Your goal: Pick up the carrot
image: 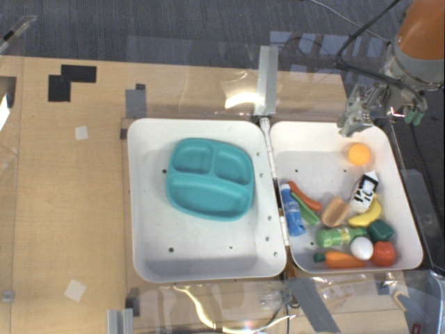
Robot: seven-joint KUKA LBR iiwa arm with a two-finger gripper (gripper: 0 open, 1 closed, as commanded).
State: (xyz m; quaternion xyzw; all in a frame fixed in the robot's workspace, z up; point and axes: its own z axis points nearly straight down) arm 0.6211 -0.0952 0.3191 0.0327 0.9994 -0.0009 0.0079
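Occupying the left of the wooden bench (pixel 69 207), a shallow white left bin (pixel 149 256) carries a teal plastic divided plate (pixel 208 178) near its middle. Just beside it, the shallow white right bin (pixel 306 152) holds a crowd of toy items in its lower half: a blue-and-white tube (pixel 292 213) along the left wall, a slim orange-and-green utensil (pixel 304 197) next to it, a tan bread-shaped piece (pixel 335 211), a green bottle-like piece (pixel 332 237), a white egg (pixel 361 248), a red rounded piece (pixel 384 253), a yellow banana (pixel 368 216), a black-and-white carton (pixel 363 190), and an orange ball (pixel 359 154) apart at the upper right. The orange toy carrot (pixel 343 259) lies flat along the bin's near edge, touching the egg. The grey arm with an orange band (pixel 423 26) enters at the upper right, wrist angled down-left. Its gripper (pixel 356 122) hangs over the bin's far right corner, above the ball, well apart from the carrot; nothing sits between its fingers, whose spread is unclear.
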